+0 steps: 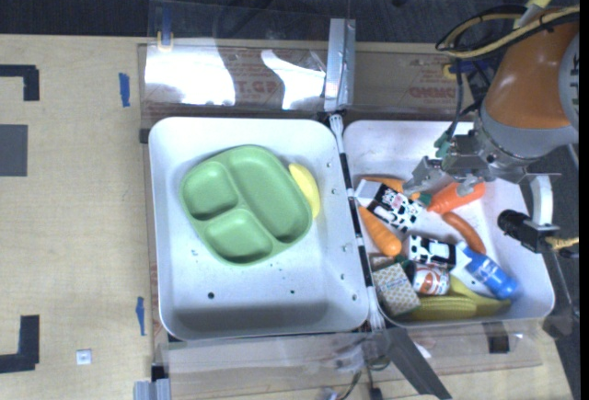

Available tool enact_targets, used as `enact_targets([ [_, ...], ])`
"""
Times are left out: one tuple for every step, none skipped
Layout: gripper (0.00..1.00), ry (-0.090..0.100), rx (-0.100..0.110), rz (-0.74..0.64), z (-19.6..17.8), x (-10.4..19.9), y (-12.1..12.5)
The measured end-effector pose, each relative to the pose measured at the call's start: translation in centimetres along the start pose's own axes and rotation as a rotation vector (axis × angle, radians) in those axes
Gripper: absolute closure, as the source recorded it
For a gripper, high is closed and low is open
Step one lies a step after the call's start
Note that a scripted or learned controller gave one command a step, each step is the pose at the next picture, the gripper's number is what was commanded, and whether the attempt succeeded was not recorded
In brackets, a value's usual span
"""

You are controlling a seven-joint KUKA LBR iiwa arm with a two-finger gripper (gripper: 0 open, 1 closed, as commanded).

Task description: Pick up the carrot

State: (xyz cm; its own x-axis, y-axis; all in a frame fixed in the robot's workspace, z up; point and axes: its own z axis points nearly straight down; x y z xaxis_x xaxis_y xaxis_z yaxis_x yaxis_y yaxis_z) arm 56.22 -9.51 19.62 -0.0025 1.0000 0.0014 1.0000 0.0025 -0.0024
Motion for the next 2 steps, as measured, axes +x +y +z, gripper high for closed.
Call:
enact_targets([
  [0.00, -0.002, -0.005, -0.094, 9.38, -1.34, 7.01],
  [0.00, -0.002, -0.007, -0.155, 10.34, -0.79, 6.44],
])
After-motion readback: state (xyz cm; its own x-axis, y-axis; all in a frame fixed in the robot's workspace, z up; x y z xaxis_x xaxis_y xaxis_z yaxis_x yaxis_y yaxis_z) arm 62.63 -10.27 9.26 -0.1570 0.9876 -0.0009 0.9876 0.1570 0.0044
